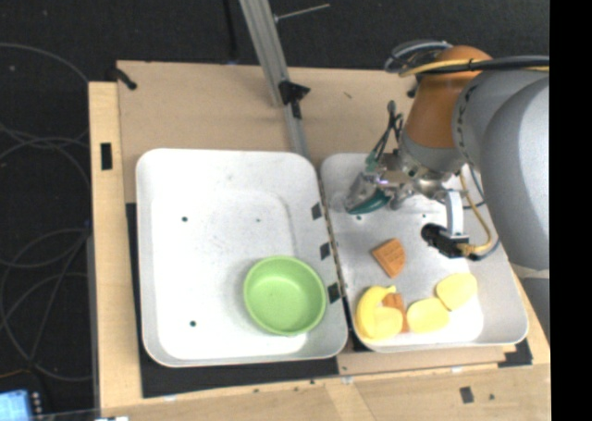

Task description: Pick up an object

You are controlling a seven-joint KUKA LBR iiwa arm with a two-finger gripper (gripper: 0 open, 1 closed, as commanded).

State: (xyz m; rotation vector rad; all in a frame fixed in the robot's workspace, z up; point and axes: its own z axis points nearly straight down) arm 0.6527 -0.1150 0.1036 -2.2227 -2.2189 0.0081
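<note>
Presently listed, right bin [499, 317]: orange wedge-like block [389, 256] at centre, flat on the floor, apart from neighbours; three pale yellow rounded pieces [412, 311] clustered along the near wall, a small orange scrap [398, 303] tucked between two. Left bin [185, 188]: green bowl [285, 294], upright, near corner. Pincer [368, 197]: above the far-left part of the right bin, aimed down, nothing visible between its tips; released or clenched, cannot tell. Probably placed for a descent, though off from the block. Tabletop [185, 100] tan.
</note>
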